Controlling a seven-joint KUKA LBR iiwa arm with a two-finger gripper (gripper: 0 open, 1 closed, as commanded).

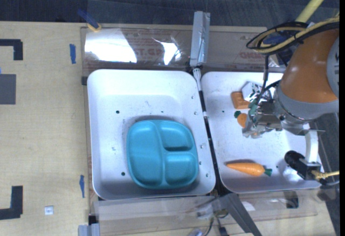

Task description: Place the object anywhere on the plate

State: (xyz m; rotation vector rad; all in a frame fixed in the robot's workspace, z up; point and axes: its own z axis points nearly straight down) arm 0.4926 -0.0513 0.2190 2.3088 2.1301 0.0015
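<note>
The tool (257,119) hangs low in the right bin (226,143), over small orange pieces (240,99); whether it is wide, narrow or holding anything I cannot tell. A carrot (246,167) lies nearer the front wall. Secure one piece squarely before lifting toward the blue plate (160,153), left of that bin.

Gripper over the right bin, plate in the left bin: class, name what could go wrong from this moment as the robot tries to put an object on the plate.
1. The gripper sits among small orange pieces, crowded close; it may grab two or none.
2. The carrot lies apart, near the front wall, and could be left behind.
3. The plate is in the other bin, past the divider; a loosely held object could drop on the way.
</note>
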